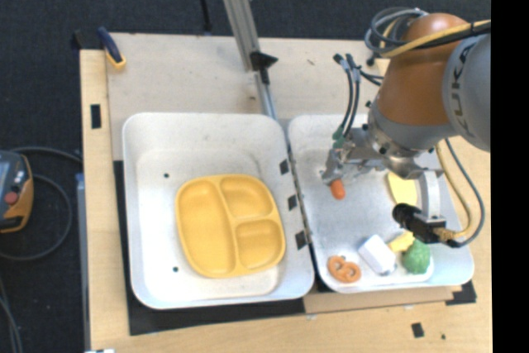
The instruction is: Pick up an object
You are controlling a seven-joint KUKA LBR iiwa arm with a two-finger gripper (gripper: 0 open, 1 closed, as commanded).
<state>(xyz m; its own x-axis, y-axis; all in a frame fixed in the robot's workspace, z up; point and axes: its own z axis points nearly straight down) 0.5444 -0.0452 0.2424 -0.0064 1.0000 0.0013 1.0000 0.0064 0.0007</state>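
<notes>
Below the wrist, in the right bin (307, 178), a small orange carrot-like piece (337, 189) lies on the bin floor directly under the tip of the gripper (337, 171). The piece appears to stand nearly on end or to lie with its long axis running toward the camera's lower edge; which of the two cannot be determined. Whether the tip touches the piece or sits just above it also cannot be determined, and the opening of the fingers cannot be told from this view, since the wrist housing and cables cover them. No object is visibly held.

The arm reaches in from the right side, with its orange band (417, 83) above the far half of the right bin and the wrist pointing steeply downward.

Other candidate objects lie well apart, along the near edge of the same bin: an orange pretzel-shaped piece (344, 269), a white block (376, 253), a green piece (417, 258) and a yellow piece (402, 189). The left bin (149, 169) carries a yellow divided tray (230, 224).

Judgement: the carrot-like piece is the target, and the next move needs only a short vertical travel.
</notes>
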